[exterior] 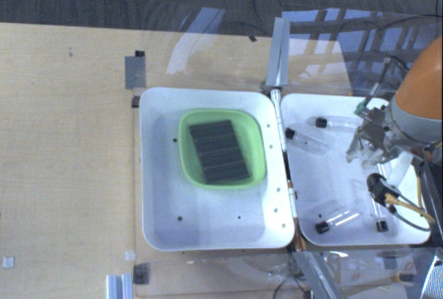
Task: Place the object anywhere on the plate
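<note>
Starting at the near edge of the bench [62, 152], 2 shallow white bins sit side by side. At the near end of the right bin [332, 180] lies a clear tube with a black cap [338, 219], with a small black piece [381, 225] just beside it toward the right wall. Farther back over the same bin hangs the claw [367, 145], near the right wall; whether it is released or clenched cannot be told, and nothing is seen grasped in it. Level with it in the left bin [159, 221], a green plate [257, 152] carries the dark ridged block [219, 151], which lies flat and slightly turned, wholly within the rim. Beyond the claw, at the far end of the right bin, rest a second capped clear tube [309, 140] near the divider and a third black cap [320, 122] close behind it. Farthest back, a grey metal rail [279, 52] rises between the bins and a small grey tab [135, 71] lies on the bench.
</note>
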